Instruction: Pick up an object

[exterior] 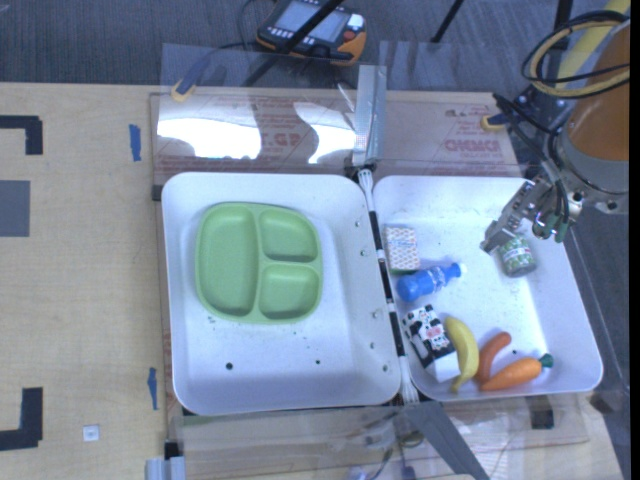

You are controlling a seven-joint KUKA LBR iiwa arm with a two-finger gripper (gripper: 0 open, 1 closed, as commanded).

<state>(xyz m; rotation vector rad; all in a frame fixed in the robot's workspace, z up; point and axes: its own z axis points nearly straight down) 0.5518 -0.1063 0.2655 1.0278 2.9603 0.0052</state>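
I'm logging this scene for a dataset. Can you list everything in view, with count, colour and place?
Bins: two, white, side by side on the bench.
Divided plate: one, green, left bin.
Small box: one, patterned, right bin, upper left.
Bottle: one, blue, right bin, lying down.
Black-and-white item: one, right bin, lower left.
Banana: one, yellow, right bin, near edge.
Carrots: two, orange, beside the banana.
Handheld device: one, black and orange, floor beyond the bench.
Gripper: one, grey, over the right bin.

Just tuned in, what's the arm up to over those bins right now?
The arm's gripper is low over the right bin, near its far right side, right at a small round greenish object. Whether it has that object gripped is unclear. A blue bottle, banana and carrot lie untouched in the same bin. The left bin holds a green divided tray.
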